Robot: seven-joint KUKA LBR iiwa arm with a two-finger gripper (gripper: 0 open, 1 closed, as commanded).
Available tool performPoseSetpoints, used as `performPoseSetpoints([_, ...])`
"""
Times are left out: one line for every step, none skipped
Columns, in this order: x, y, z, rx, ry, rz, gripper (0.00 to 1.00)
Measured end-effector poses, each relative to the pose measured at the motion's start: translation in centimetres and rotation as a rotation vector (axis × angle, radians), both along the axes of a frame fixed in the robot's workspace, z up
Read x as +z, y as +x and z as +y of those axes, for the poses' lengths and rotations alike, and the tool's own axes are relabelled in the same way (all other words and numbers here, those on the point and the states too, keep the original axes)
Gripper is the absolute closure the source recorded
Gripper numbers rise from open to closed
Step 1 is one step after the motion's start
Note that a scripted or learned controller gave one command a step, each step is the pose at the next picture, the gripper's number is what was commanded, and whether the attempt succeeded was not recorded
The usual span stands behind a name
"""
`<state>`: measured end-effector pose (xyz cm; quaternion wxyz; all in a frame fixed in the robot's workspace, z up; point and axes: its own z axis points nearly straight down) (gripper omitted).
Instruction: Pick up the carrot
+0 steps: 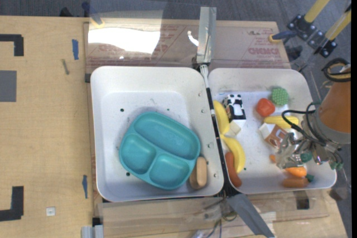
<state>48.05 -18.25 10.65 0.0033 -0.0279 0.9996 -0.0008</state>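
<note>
The carrot [294,181] is a small orange piece with a green tip. It lies near the front wall of the right bin [254,76], close to the front right corner. A second orange bit [297,171] sits just above it, and I cannot tell whether it belongs to the same carrot. My gripper [289,156] hangs low over that corner, directly behind the carrot and very close to it. Its metal parts overlap the clutter, so contact with the carrot is unclear. The arm's orange band [339,111] is at the right edge.
The right bin also holds two bananas [230,139], a red sausage [232,170], a black-and-white toy [235,106], a tomato [265,107], a green broccoli [280,96] and a small box [274,134]. The left bin [111,92] holds a teal divided plate [160,149] and a bread roll [198,172].
</note>
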Motion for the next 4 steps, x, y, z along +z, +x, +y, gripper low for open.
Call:
performPoseSetpoints([0.0, 0.0, 0.1, 0.002, 0.001, 0.001, 0.0])
performPoseSetpoints([-1.9, 0.5, 4.4, -0.064, 0.001, 0.002, 0.0])
performPoseSetpoints([-0.7, 0.8, 4.5, -0.063, 0.0, -0.006, 1.0])
performPoseSetpoints([-1.8, 0.3, 0.7, 0.067, 0.001, -0.005, 1.0])
